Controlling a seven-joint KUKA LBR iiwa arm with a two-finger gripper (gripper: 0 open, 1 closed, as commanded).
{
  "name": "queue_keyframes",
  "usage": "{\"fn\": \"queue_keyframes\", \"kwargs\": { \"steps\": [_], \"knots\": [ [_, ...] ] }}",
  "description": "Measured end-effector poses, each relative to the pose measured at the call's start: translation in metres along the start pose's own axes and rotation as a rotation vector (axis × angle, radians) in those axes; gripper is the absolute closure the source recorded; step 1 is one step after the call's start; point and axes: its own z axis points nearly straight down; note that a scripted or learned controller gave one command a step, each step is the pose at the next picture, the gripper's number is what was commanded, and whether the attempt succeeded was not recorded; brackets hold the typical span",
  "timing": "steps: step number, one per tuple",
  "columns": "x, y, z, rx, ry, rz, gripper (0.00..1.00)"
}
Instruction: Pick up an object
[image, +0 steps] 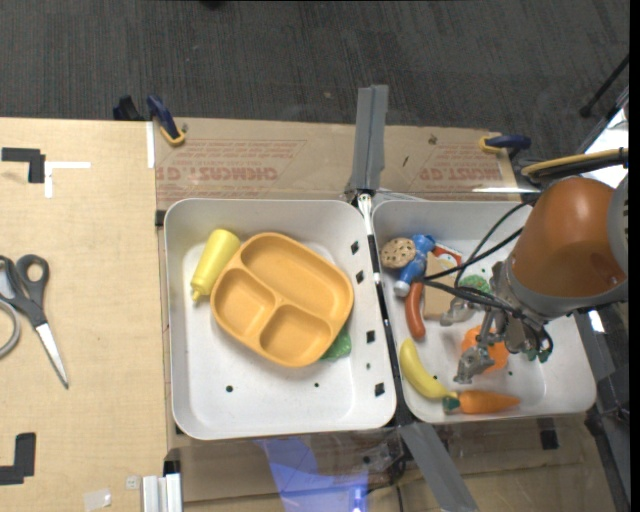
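Camera view: the pincer (478, 362) is lowered beside the banana (422, 371), over an orange toy (484, 352); whether it is apart or clamped cannot be told.

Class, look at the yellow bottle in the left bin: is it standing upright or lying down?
Lying down. The bottle rests on its side on the left bin's floor, cap end lower left, against the orange tray.
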Motion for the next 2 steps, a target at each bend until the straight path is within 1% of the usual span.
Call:
{"fn": "queue_keyframes", "kwargs": {
  "steps": [1,2],
  "knots": [
    [-0.01,0.009,0.01,-0.001,0.003,0.022,0.0],
    [-0.024,0.023,0.009,0.0,0.002,-0.006,0.0]
  ]
}}
